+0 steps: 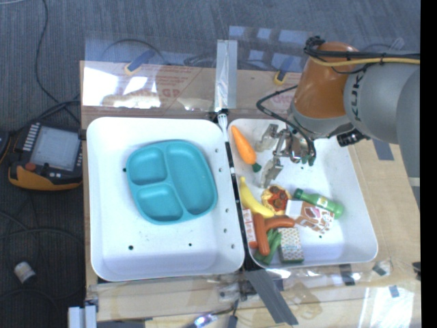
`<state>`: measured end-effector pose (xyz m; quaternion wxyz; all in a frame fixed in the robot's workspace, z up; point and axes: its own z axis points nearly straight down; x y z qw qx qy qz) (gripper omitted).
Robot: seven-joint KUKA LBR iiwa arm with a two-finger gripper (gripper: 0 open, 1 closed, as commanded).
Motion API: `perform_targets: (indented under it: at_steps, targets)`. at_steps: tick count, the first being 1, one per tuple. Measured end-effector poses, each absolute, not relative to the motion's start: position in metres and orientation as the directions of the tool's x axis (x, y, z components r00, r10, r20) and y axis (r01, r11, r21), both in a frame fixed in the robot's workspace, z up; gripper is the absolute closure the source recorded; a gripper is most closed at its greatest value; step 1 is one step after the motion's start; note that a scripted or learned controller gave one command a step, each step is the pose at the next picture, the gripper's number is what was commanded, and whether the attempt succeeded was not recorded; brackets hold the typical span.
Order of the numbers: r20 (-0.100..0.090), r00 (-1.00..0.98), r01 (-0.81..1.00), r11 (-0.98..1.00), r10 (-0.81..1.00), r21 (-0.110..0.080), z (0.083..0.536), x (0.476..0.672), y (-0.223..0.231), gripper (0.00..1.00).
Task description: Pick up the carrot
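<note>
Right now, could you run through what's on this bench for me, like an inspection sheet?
Surface: two white bins side by side, left bin and right bin.
Job's thing: carrot lies at the right bin's upper left, not held.
Clutter: banana, green bottle, hot dog and other toy foods piled in the right bin; blue tray in the left bin.
Gripper: gripper hangs over the right bin, just right of the carrot; fingers open, nothing between them.
Cables: black cable loops by the wrist; more on the floor at upper left.
Surroundings: grey carpet; handheld pendant on the floor at left.
</note>
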<state>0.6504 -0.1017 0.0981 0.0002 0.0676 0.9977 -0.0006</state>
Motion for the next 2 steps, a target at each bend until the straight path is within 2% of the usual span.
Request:
perform_targets:
  at_steps: [1,2]
  targets:
    - [-0.002,-0.988,0.154,0.988,0.154,0.001,0.091,0.660,-0.095,0.00]
    - [-0.017,-0.988,0.155,0.988,0.156,0.007,0.102,0.664,-0.093,1.00]
